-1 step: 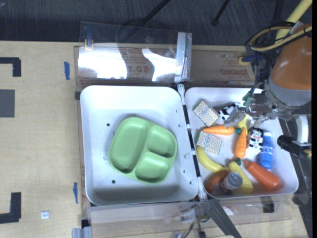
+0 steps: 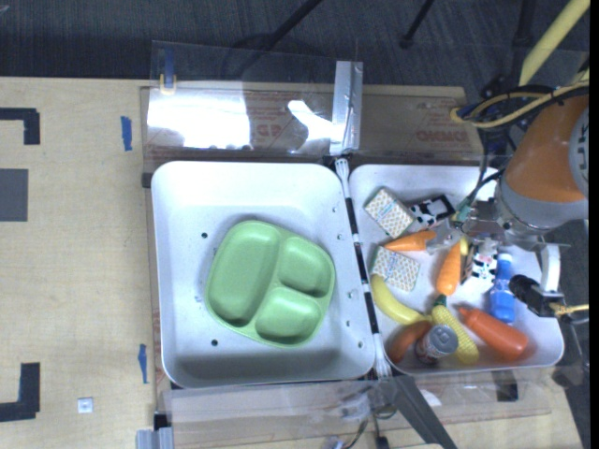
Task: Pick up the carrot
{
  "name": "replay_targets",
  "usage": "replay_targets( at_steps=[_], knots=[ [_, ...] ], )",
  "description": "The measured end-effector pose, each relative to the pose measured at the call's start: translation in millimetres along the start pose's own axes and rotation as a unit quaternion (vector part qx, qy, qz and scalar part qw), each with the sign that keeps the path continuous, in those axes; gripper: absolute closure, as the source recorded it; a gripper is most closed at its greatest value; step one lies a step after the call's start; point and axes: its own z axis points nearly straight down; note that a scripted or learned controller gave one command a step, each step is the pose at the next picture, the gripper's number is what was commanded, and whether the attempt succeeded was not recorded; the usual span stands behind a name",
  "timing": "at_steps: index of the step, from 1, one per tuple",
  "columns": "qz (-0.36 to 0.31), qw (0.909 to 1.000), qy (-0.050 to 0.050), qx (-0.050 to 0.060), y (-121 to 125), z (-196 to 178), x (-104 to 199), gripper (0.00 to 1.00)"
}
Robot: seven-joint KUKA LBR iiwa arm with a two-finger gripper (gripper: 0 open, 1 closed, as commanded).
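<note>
Two small orange carrots lie in the middle of the right bin (image 2: 552,349). One carrot (image 2: 412,242) lies crosswise. The other carrot (image 2: 450,267) points toward the front with its green stub low. A bigger red-orange carrot-like vegetable (image 2: 493,333) rests near the front right corner. My gripper (image 2: 471,232) reaches in from the right and hangs just above and to the right of the two small carrots, close to the top end of the lengthwise one. Nothing visibly sits in its grasp.
The right bin also holds a banana (image 2: 395,302), a corn cob (image 2: 455,331), a can (image 2: 436,342), a blue bottle (image 2: 504,294), two waffle crackers (image 2: 388,211), and a black-and-white toy (image 2: 431,210). A green divided plate (image 2: 271,282) lies in the left bin (image 2: 178,195).
</note>
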Motion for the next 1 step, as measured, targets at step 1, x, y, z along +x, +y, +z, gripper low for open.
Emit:
replay_targets(
  at_steps=[1],
  knots=[
    [-0.114, 0.9935, -0.003, -0.007, 8.5, 11.9, -1.5, 0.0]
  ],
)
